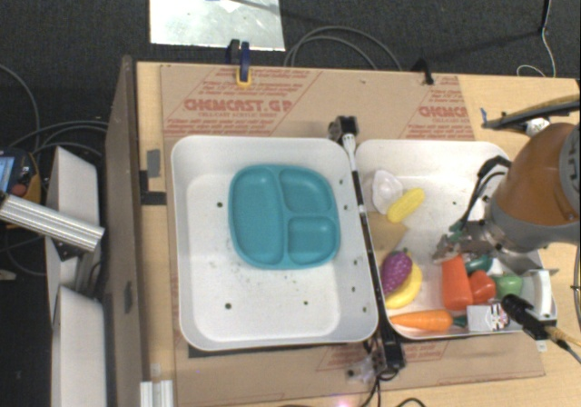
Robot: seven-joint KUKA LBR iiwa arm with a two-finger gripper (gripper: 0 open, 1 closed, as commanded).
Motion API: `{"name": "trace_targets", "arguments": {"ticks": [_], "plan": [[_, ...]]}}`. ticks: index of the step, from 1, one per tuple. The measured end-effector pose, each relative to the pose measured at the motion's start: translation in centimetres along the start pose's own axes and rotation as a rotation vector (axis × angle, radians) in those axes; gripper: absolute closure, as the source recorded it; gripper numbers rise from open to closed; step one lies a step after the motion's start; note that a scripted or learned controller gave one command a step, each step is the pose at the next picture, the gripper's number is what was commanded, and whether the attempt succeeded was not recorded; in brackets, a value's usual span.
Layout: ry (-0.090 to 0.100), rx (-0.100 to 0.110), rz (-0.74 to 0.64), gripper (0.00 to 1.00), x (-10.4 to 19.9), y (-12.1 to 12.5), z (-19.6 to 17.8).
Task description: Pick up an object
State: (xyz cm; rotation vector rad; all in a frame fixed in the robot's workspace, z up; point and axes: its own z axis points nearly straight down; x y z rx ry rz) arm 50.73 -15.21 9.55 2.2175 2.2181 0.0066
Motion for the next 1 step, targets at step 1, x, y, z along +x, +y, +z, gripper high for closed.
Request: {"name": "trace_targets", "arguments": {"ticks": [1], "plan": [[0.0, -0.005, -0.009, 1.0, 3.81, 5.21, -7.57]]}}
